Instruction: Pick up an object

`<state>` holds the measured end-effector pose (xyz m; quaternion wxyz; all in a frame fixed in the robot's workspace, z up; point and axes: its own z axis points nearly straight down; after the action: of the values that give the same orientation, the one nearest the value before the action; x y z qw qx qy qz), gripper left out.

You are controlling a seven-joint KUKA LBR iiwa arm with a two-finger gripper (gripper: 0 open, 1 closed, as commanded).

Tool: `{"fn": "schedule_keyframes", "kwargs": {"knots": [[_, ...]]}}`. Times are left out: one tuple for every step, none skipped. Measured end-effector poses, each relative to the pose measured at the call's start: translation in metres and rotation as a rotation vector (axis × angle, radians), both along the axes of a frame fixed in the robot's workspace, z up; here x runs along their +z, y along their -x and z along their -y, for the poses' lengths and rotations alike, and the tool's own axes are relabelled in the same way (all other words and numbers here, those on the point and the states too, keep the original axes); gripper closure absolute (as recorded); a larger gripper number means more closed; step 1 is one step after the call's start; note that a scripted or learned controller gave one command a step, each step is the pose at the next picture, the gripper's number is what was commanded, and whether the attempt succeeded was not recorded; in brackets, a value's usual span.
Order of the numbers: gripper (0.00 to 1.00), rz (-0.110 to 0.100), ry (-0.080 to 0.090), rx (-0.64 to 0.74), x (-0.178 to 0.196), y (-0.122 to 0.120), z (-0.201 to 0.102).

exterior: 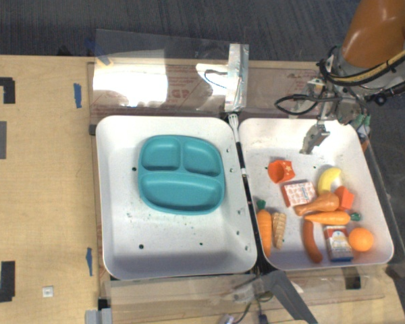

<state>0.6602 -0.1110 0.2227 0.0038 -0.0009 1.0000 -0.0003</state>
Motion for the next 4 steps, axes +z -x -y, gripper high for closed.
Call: {"fn": "schedule_keyframes", "kwargs": {"knots": [[0.00,-0.011,-0.003,-0.112,-0.104,0.055,-0.008],[0.00,0.007,-0.002,-0.204,-0.132,0.076,-0.009],[0.00,0.009,-0.002,-0.289,-0.132,0.117,0.012],[0.00,0.011,0.000,-0.283,-0.132,0.172,0.015]]}}
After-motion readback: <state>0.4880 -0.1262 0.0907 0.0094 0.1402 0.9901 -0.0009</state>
